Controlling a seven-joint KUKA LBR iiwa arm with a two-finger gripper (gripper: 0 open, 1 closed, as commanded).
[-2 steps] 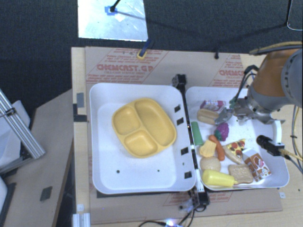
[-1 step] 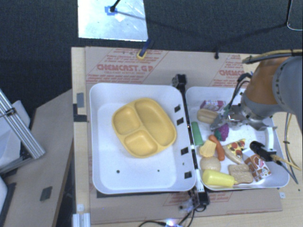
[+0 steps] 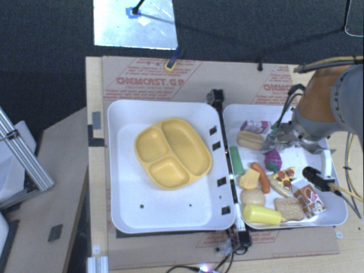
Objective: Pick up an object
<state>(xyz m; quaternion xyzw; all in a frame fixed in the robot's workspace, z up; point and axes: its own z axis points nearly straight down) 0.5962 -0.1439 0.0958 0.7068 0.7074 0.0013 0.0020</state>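
Note:
My gripper (image 3: 274, 137) hangs low over the back of the right bin (image 3: 339, 212). It is just right of a tan hot dog bun (image 3: 249, 139) and just above a purple toy vegetable (image 3: 273, 160). The arm's grey body and orange band hide the bin's far right corner. Toy foods crowd the bin: a pinkish packet (image 3: 254, 125), a green stick (image 3: 236, 160), an orange carrot (image 3: 263, 177), a yellow wedge (image 3: 248, 180), a pizza slice (image 3: 282, 179), a pale round piece (image 3: 252, 197), a yellow oblong piece (image 3: 263, 214), a bread slice (image 3: 290, 209) and a red and white carton (image 3: 310, 200).
The left bin (image 3: 122, 209) holds a yellow divided plate (image 3: 172, 152) near its middle. A black divider with clips (image 3: 223, 147) runs between the two bins. A shiny metal sheet (image 3: 135, 16) lies beyond the bench at the back.

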